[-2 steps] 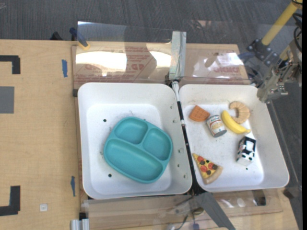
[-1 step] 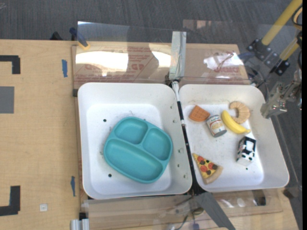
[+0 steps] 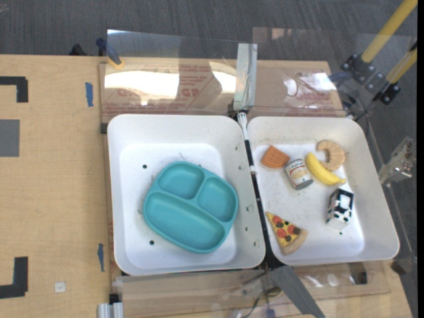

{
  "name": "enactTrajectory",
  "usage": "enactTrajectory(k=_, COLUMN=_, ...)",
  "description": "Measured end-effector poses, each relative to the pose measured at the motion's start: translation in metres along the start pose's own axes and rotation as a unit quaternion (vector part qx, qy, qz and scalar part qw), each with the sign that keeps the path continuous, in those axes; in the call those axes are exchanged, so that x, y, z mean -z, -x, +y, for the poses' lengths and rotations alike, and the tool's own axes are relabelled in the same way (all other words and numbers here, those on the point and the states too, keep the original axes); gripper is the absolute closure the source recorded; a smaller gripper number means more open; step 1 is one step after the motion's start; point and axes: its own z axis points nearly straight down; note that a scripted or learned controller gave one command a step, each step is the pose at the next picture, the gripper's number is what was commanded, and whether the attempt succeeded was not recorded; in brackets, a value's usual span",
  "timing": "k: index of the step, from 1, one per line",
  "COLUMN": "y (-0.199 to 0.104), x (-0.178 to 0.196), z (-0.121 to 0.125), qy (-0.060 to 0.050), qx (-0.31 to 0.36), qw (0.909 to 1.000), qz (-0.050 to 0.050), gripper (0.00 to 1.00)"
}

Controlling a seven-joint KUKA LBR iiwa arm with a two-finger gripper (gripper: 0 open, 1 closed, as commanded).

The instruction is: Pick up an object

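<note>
L bin (image 3: 126, 138): white, shallow, holds one teal divided plate (image 3: 191, 207) w/ three compartments, lying flat, sitting centre to 5 o'clock of the bin floor.

R bin (image 3: 377, 244): white, shallow, touching the L bin along the middle seam. This is where the pickable objs are, six of them:
- orange wedge (image 3: 274, 158) at 10 o'clock, near the seam
- small can (image 3: 299, 174) approx. centre, tipped on its side
- banana (image 3: 323, 170) just beside the can at its 3 o'clock, touching or nearly so
- tan half-ring (image 3: 332, 153), bagel-like, at 1 o'clock, just above the banana
- black-and-white carton (image 3: 340, 206) at 4 o'clock
- pizza slice (image 3: 286, 231) at 7 o'clock, tip pointing toward the seam

Claw: state can't be told from this view.
</note>
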Motion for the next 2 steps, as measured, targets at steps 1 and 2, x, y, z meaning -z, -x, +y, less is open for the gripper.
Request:
enactTrajectory(k=1, y=-0.029, x=-0.046, z=-0.001, qy=0.000, qx=0.157, qw=0.9876, qz=0.000, gripper=1.00)
enactTrajectory(k=2, y=-0.020, x=0.016, z=-0.015, qy=0.000, qx=0.085, qw=0.9963, qz=-0.004, gripper=1.00)
